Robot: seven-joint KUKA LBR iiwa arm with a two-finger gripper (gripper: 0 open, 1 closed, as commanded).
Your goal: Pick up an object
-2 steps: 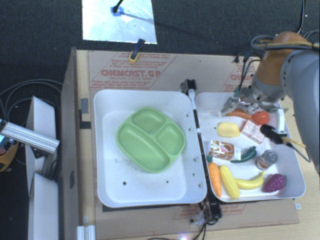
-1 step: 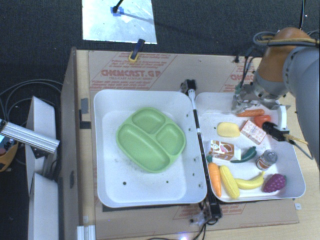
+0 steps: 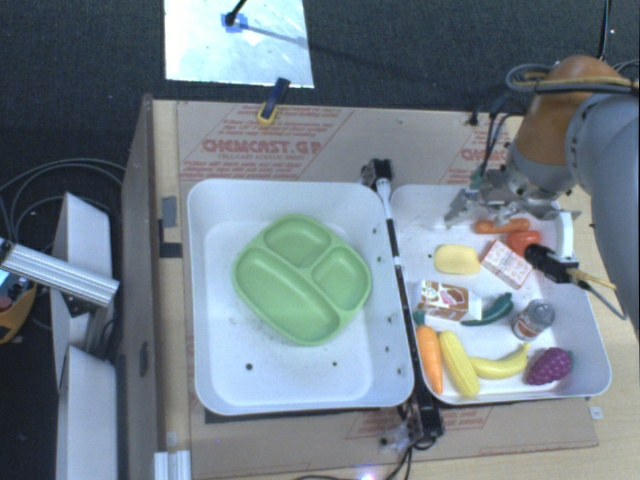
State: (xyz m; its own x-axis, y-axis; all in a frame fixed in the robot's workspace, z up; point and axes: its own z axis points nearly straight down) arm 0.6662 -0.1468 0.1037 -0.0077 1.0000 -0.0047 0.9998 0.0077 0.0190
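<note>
My gripper (image 3: 472, 205) hangs low over the far corner of the right bin (image 3: 598, 353), just left of an orange carrot-like toy (image 3: 503, 226). Nothing shows in its grasp. Below it lie a yellow lemon (image 3: 457, 259) and a pink and white carton (image 3: 505, 264). Further toward the front are a small juice box (image 3: 445, 298), a green vegetable (image 3: 490, 310) and a tin can (image 3: 533, 318). Along the front edge lie a carrot (image 3: 429, 358), a corn cob (image 3: 458, 363), a banana (image 3: 499, 365) and purple grapes (image 3: 548, 365).
The left bin (image 3: 225, 368) holds a green divided plate (image 3: 303, 278). A ridge (image 3: 395, 258) separates the two bins. The grey arm with its orange band (image 3: 560, 118) comes in from the upper right.
</note>
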